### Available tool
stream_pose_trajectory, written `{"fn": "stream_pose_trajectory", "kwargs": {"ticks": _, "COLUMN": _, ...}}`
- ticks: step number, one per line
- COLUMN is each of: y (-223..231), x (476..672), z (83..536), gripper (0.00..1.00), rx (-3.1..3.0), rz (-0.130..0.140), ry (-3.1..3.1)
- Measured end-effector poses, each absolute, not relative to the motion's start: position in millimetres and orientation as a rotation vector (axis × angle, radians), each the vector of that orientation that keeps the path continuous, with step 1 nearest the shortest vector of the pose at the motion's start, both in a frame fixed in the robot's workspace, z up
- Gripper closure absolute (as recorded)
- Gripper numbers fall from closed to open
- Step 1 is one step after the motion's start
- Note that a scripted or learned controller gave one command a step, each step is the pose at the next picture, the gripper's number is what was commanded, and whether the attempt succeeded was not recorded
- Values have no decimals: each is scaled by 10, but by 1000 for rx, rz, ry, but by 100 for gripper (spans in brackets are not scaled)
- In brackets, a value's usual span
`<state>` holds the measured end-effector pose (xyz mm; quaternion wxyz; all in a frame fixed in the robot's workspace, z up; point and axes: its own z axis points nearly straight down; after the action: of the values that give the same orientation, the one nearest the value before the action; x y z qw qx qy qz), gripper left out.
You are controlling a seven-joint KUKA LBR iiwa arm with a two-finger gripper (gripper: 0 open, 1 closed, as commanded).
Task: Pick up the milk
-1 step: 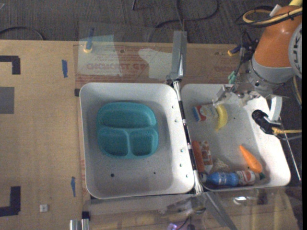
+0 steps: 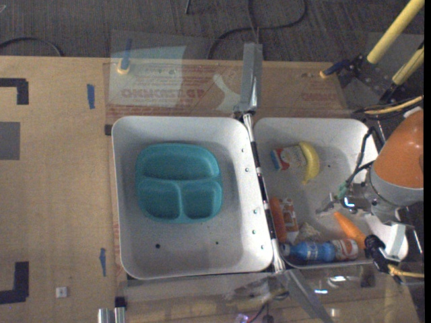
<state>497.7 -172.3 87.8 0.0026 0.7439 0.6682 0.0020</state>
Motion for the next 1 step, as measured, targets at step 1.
{"fn": "stream_pose_trajectory", "kwargs": {"ticks": 1, "y": -1787, "x": 6665, "z": 2106, "gripper": 0, "rx": 2719, "rz": 1, "ry": 1569}}
